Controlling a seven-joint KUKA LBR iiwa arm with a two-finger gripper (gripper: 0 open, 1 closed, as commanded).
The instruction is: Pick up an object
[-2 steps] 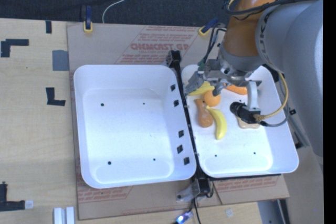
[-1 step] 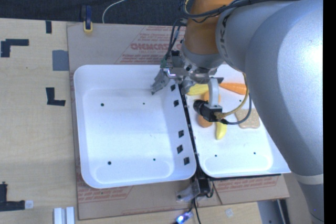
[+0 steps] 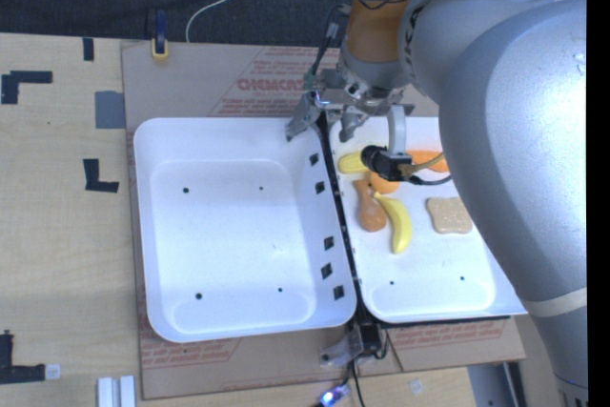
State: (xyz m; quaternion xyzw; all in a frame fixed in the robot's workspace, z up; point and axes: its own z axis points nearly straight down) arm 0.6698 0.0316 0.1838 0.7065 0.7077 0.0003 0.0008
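Two shallow white bins are lying side by side: the left bin (image 3: 229, 234) in the middle of the frame and the right bin (image 3: 429, 286) beside it. In the right bin five small things are lying close together: one curved yellow banana (image 3: 397, 230), one brown piece shaped like a drumstick (image 3: 370, 211) touching it, one flat tan slice like toast (image 3: 448, 215) just beside, one orange piece (image 3: 429, 162) partly hidden, and one small yellow piece (image 3: 350, 163). The grey arm (image 3: 496, 62) is reaching in from the right and bending down, its orange band at the upper middle. The gripper (image 3: 327, 121) is hanging over the upper end of the wall between the bins, its fingers spreading apart and gripping none of the pieces. Both bins are looking smooth and plastic.
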